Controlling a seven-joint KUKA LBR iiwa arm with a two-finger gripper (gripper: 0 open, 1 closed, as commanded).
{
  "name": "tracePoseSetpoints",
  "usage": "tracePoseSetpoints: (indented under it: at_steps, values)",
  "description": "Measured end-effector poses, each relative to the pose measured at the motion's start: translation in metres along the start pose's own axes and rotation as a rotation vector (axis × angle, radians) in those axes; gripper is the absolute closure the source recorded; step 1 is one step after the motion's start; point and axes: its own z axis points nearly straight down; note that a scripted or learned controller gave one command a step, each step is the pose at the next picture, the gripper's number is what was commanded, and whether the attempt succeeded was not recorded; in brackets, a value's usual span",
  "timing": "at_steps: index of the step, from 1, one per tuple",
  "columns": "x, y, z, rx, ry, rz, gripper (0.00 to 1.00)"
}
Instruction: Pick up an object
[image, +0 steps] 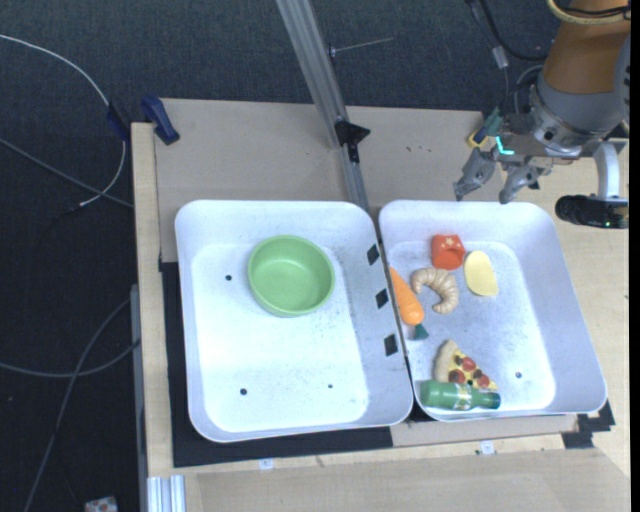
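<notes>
Six small toys lie crowded in the right bin (560, 300) below the empty, spread jaws of the gripper (497, 185), so a descent onto the croissant (438, 288) could nudge the touching carrot (405, 296) and spoil the grasp.

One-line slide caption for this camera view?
Open two-finger gripper hovers above the right white bin of toy food; round green bowl sits left.

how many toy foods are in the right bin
6: red pepper and yellow piece at the back, croissant and carrot mid-left, pizza slice and green bottle in front.
</notes>
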Motion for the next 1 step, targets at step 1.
tracePoseSetpoints:
  at_steps: [1]
  values:
    - [0.0000, 0.0012, -0.0045, -0.008, -0.001, -0.001, 0.00]
